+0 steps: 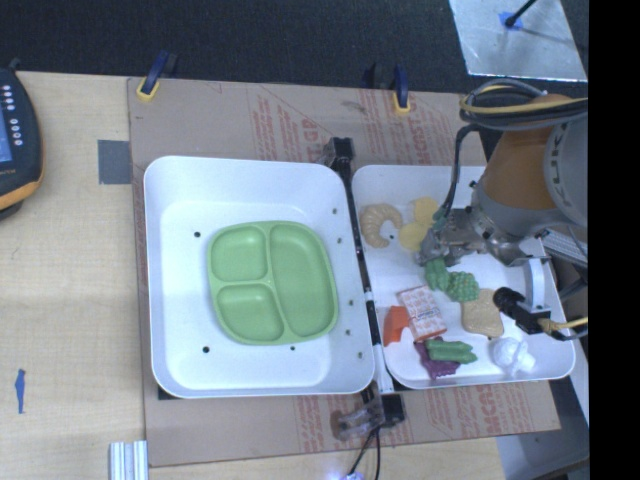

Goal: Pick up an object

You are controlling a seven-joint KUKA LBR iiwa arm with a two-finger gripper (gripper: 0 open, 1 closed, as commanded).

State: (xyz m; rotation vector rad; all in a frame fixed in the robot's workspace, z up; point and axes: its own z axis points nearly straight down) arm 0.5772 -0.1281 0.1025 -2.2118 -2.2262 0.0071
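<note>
Claw: claw [447, 240] low in the right bin [560, 368], over the toys near its far-left part; how wide it stands and whether it has anything cannot be told from this slant.
Progress: judged as the reach or grasp step; nothing seen lifted clear of the right bin, so the pick is not yet confirmed.
Near row: purple-and-green toy [444, 353] and white crumpled piece [512, 352] lie by the right bin's near rim.
Middle: red-and-white packet [421, 310], orange block [396, 322] and tan slice [482, 317], close together.
Candidate: green broccoli toy [452, 282], just below the claw and nearest it; contact unclear.
Far row: beige ring [380, 224] and yellow piece [421, 216] toward the right bin's far rim.
Edges: claw sits near the wall shared with the left bin [170, 268]; toys crowd it on the near side.
Open room: left of the right bin, the left bin carries one green divided plate [272, 282] with bare floor around it; straight up looks the freest way out.
</note>
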